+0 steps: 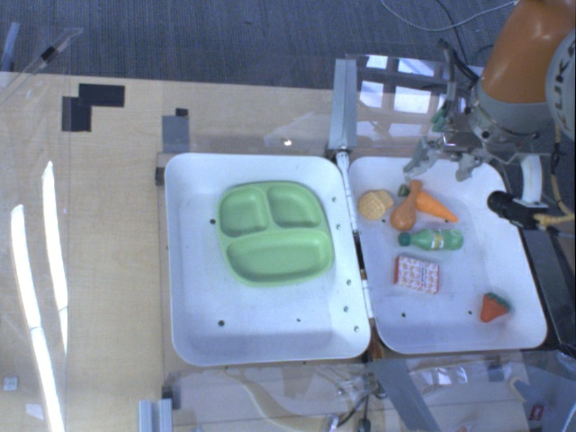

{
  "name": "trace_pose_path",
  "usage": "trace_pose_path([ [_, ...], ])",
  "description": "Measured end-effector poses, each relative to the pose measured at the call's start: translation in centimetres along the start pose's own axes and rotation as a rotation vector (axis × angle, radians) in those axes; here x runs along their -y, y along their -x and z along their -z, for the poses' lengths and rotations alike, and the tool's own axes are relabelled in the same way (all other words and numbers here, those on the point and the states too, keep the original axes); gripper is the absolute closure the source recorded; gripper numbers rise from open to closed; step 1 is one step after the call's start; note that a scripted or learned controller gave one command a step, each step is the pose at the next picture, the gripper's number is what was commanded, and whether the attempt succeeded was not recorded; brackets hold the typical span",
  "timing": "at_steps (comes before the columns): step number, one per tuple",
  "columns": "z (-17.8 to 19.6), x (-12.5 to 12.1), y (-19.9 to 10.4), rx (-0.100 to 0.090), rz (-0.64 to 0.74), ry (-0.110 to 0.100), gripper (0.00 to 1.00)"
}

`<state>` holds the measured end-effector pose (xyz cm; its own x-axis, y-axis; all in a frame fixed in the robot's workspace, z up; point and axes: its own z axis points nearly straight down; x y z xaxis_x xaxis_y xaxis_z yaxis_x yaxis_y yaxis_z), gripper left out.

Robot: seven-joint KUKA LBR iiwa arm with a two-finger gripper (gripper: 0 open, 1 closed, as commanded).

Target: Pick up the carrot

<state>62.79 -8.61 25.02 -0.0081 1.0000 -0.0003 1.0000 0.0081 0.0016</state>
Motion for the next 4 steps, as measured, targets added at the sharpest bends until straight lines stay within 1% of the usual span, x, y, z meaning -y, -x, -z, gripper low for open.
trace_pose_path([
  [1, -14.1, 1.1, 7.1, 0.002, 0.129, 0.005, 0.0],
  [2, -16.3, -3.6, 10.9, -0.004, 0.456, -0.005, 0.0],
  [3, -15.4, -3.8, 10.9, 0.002, 0.46, 0.005, 1.0],
  [4, -4.9, -0.5, 5.8, 0.003, 0.674, 0.006, 1.0],
])
